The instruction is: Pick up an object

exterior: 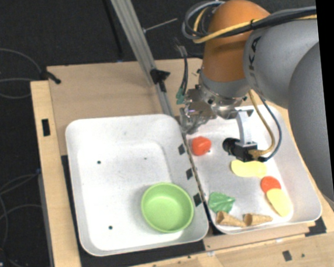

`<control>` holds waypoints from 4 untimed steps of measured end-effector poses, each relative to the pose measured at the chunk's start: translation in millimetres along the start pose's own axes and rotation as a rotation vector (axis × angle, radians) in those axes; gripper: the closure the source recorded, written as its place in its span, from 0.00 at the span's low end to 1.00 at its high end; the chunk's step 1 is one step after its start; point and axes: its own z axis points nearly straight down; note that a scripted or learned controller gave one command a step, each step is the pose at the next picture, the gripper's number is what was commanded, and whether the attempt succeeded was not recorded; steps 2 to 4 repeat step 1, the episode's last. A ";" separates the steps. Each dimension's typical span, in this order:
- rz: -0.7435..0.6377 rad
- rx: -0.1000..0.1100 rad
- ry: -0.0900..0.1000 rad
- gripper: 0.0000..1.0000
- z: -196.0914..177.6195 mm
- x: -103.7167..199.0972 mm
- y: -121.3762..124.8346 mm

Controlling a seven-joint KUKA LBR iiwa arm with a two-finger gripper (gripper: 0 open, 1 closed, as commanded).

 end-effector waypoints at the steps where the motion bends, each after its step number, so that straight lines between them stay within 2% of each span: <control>1: 0.001 0.003 -0.002 1.00 13.2 53.2 -5.8; 4: 0.001 0.003 -0.002 1.00 13.2 53.2 -5.8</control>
